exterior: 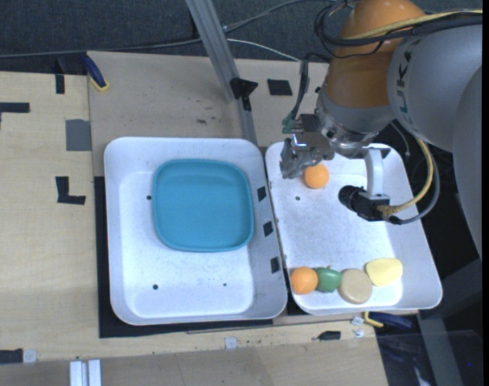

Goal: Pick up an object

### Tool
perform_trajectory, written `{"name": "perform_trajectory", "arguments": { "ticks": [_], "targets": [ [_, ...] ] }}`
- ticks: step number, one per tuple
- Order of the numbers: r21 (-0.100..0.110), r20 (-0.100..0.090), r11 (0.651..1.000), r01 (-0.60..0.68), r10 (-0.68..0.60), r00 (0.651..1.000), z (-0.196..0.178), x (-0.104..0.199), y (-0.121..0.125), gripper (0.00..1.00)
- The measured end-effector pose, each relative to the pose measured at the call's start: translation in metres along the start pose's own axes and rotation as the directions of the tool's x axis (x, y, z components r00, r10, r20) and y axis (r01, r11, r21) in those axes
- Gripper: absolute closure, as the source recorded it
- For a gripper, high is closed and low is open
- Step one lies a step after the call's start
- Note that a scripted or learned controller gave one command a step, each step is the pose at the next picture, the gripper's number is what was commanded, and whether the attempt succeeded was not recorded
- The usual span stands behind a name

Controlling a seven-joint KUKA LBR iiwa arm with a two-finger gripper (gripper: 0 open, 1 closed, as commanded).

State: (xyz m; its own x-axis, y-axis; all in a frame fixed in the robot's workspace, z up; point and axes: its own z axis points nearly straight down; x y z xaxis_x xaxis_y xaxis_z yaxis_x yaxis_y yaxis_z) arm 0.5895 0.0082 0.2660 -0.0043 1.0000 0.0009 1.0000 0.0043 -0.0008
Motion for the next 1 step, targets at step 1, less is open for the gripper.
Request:
{"name": "perform_trajectory", "arguments": {
  "ticks": [1],
  "targets": [
    [0.001, 0.0, 1.0, 0.0, 0.0, 1.0, 0.0107, 0.0568, -0.0143, 1.0]
  ]
}}
